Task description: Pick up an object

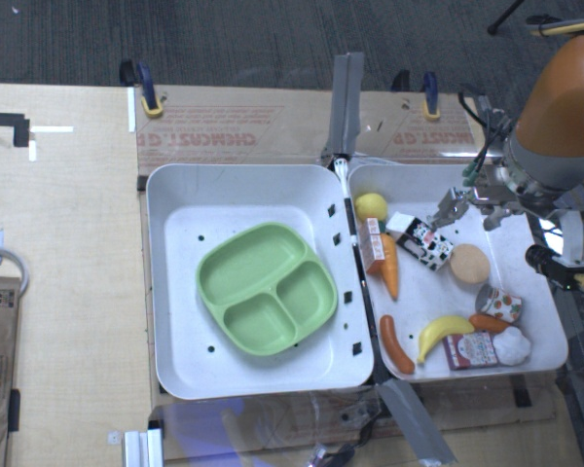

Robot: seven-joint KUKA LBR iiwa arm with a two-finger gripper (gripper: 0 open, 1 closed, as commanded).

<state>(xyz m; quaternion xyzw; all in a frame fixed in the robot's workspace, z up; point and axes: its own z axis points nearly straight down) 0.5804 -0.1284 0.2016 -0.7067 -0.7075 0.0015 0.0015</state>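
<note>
My gripper (470, 212) hangs over the back of the right bin (555, 353), its two fingers spread apart and open with nothing between them. Just below and left of it lies a black-and-white spotted carton (423, 242). A tan round bun (469, 264) sits right under the gripper's near side. Further left are a yellow lemon (371, 205), a brown box (373, 245) and an orange carrot (390, 269). Near the front lie a banana (439, 333), a red sausage (396, 346), a red box (470, 350) and a patterned cup (503, 305).
The left bin (170, 358) holds a green divided plate (266, 288). A grey divider post (346, 105) rises between the bins at the back. The arm's orange band (562, 105) and cables crowd the right bin's far right corner.
</note>
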